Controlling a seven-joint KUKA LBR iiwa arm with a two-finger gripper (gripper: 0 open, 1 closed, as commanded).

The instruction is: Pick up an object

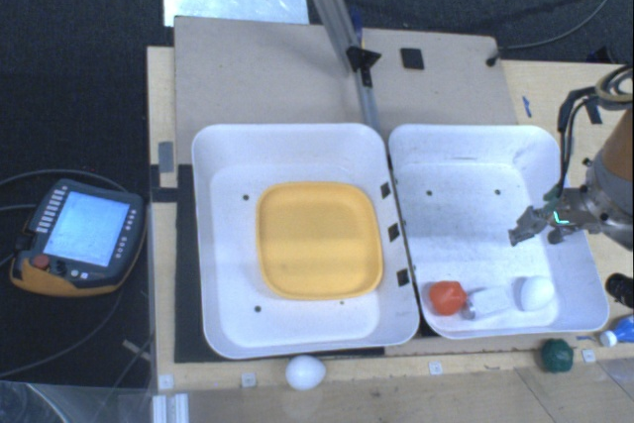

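Camera view: the gripper (535,225) is seen over the right bin (475,149), by its right wall; jaw state cannot be told. Nothing is seen held. The white ball (536,293) lies just toward the bin's front edge from it, nearest. Red object (446,297) and clear piece (487,303) sit along the same front edge. The left bin (223,243) holds a yellow plate (320,239).

The KUKA iiwa arm (606,203) shows a grey metal wrist section beneath an orange band at the frame's right edge. Black cables loop beside the band. The dark grey gripper (527,228) juts from the wrist as an angular, blocky piece, with a small green-lit marking glowing near its base.
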